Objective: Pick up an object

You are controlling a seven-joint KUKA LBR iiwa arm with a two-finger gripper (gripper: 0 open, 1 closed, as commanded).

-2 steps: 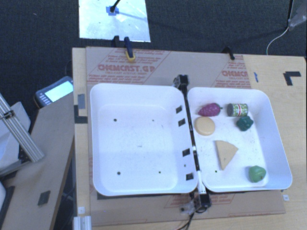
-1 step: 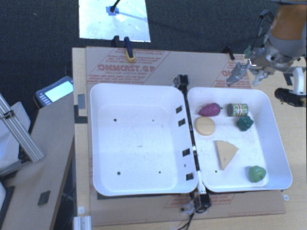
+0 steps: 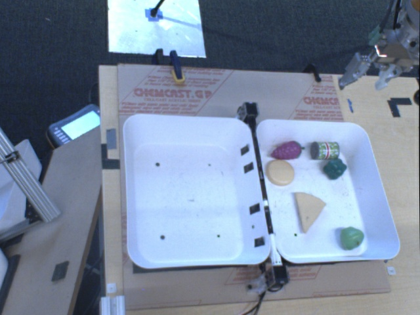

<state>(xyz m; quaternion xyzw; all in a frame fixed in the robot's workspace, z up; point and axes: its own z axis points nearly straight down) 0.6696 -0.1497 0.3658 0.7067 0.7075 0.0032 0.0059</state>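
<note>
1. Gripper [image 3: 369, 69]: at the upper right, above the bench surface beyond the far right corner of the right bin [image 3: 379, 195]; two fingers spread apart, nothing between them.
2. Small can [image 3: 325, 150] with green and red label: lying on its side in the right bin, near its far wall; nearest item to the gripper.
3. Purple-red fruit-like piece [image 3: 287, 150]: just left of the can.
4. Dark green lumpy piece [image 3: 335, 169]: just below the can.
5. Pale round disc [image 3: 280, 172]: below the purple-red piece, near the bin's left wall.
6. Tan wedge [image 3: 308, 210]: middle of the right bin, point toward the near side.
7. Bright green piece [image 3: 352, 237]: near right corner of the right bin.
8. Left bin [image 3: 190, 192]: touching the right bin's left edge.
9. Cardboard sheet [image 3: 197, 87]: beneath both bins.
</note>
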